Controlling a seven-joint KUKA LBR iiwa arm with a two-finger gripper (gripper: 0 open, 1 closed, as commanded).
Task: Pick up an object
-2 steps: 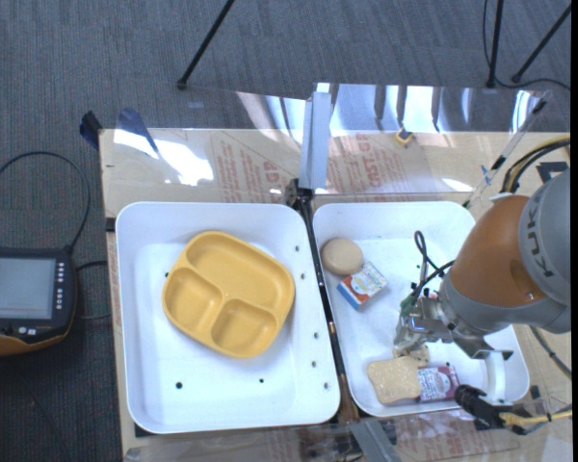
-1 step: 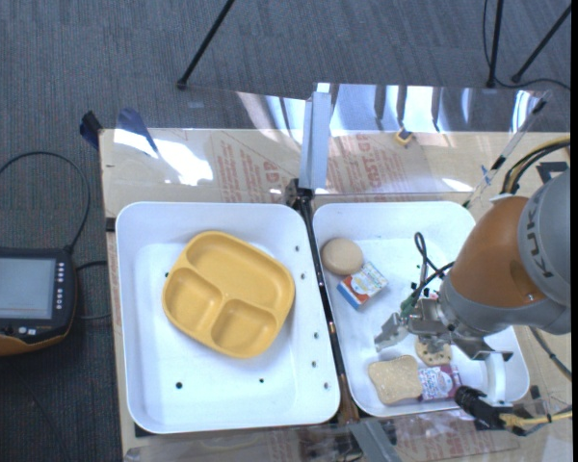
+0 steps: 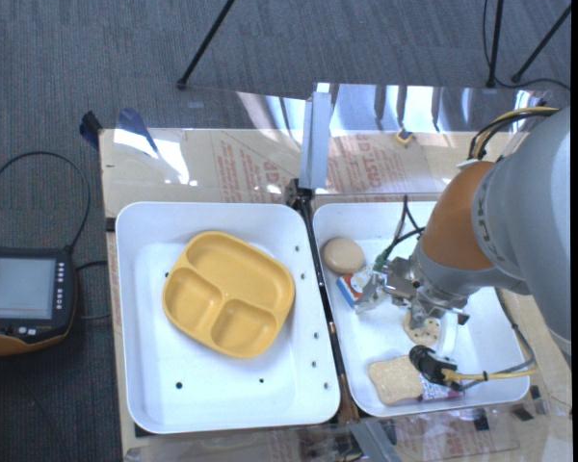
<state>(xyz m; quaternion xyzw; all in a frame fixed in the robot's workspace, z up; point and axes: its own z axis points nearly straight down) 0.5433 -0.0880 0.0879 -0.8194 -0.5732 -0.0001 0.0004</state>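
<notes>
The arm (image 3: 482,229) hangs low over the bin (image 3: 496,330) and hides much of the bin's floor, so any slip here would be hard to see. The other bin (image 3: 144,354), well away from the hand (image 3: 430,318) on the side opposite the arm, bears a yellow plate (image 3: 229,292) that is too far off to get in the way. The risk is nearer in. A toast slice (image 3: 395,379) lies just beside the hand, towards the bin's front edge. A pale egg (image 3: 343,254) sits a little further off, ahead of the hand towards the divider. The likely target is a cookie (image 3: 417,331), which lies right under the hand and is partly covered by it. It is flat and thin, so a closing grip may skate over the top or push it sideways against the toast instead of lifting it. A small red, white and blue packet (image 3: 353,285) lies between the hand and the egg, close enough to be nudged if the hand swings that way. I cannot tell how far open the hand is, and I cannot tell whether it has hold of anything.
</notes>
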